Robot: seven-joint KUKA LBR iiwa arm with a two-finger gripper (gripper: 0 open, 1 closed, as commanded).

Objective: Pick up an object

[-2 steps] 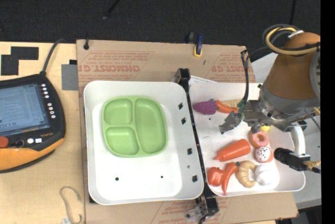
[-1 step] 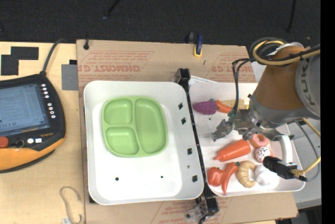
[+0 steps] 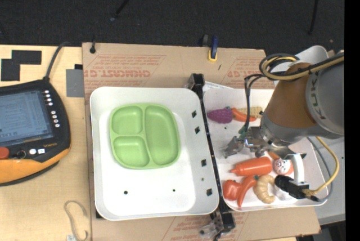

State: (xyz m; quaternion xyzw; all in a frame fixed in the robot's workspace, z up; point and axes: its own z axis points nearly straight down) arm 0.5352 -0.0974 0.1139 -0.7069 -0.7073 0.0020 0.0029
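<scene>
From where I stand, the closest things lie at the front of the right bin (image 3: 217, 162). A red pepper-shaped toy (image 3: 235, 189) sits in its near left corner, and a tan, lumpy toy (image 3: 264, 190) lies just beside it on the right. Right behind those two an orange-red carrot-shaped toy (image 3: 251, 166) lies on its side, with a small white ball with red markings (image 3: 283, 165) just past its right end.

The tool (image 3: 236, 144) hangs low over the middle of this bin, just behind the carrot-shaped toy and pointing towards the divider between the bins. Nothing shows in its grip, and I cannot tell whether it is released or clenched. The grey arm (image 3: 301, 105) with its orange band comes in over the bin's right side.

At the far end of the same bin, a purple bunch of toy grapes (image 3: 220, 115) lies near the divider. A small orange piece (image 3: 241, 114) and a yellowish piece (image 3: 255, 112) lie to its right.

The left bin (image 3: 146, 192) holds a green divided plate (image 3: 145, 135), lying flat towards its far half.

Both bins rest on a sheet of cardboard (image 3: 140, 68) on the desk (image 3: 59, 189). At the desk's left edge lies a control pendant (image 3: 28, 127) with a lit screen and an orange underside. A blue and yellow clamp (image 3: 212, 48) grips the cardboard's far edge, and beyond it the floor is dark.
</scene>
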